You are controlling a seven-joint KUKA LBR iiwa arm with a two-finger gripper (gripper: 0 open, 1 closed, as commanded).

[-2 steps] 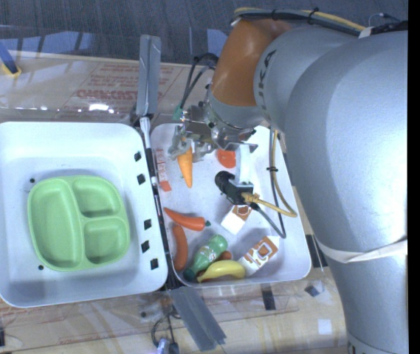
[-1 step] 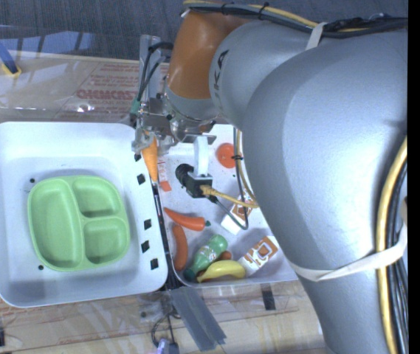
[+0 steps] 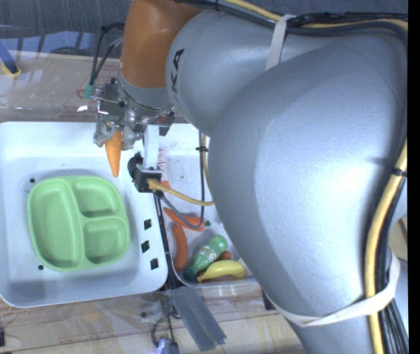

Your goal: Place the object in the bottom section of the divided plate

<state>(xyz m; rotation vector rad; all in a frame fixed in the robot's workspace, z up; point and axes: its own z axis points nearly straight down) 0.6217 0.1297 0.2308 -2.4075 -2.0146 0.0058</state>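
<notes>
An orange carrot hangs point down between the fingers of my gripper, which is shut on its thick upper end. It sits above the left bin, just past the far right edge of the green divided plate. The plate lies flat in that bin, with one long section on its left and two smaller ones on its right. The carrot's tip is close above the plate's upper right rim.
The right bin holds a yellow banana, a green bottle and a red pepper, mostly hidden under my arm. A blue-and-yellow item lies on the bench at far left.
</notes>
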